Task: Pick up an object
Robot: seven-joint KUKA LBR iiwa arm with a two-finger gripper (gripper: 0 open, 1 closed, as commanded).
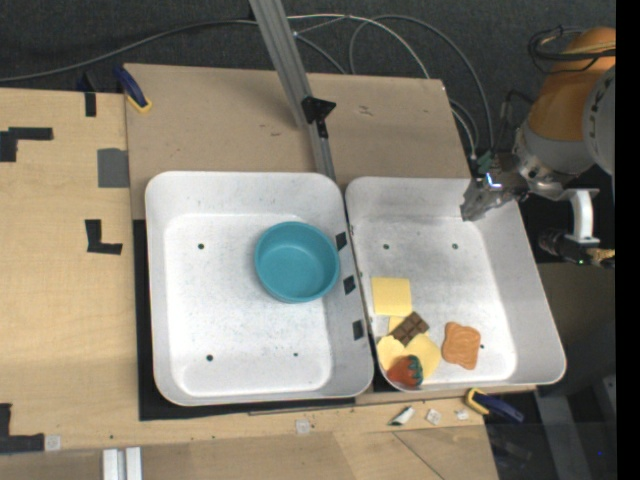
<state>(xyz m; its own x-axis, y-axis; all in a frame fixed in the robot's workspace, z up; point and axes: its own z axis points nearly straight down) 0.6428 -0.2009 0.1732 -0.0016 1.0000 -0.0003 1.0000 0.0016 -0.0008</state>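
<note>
The wooden bench (220,118) carries two shallow white bins side by side on a black mat (143,368): the left bin (170,268) and the right bin (520,298). Small blue-and-yellow clamps sit at its far left corner (133,90) and near right edge (492,404).

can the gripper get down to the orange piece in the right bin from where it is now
Probably yes. The gripper hangs over the far right edge of the right bin, and the orange piece lies in the open near the bin's near side, apart from the yellow block and brown piece.
</note>
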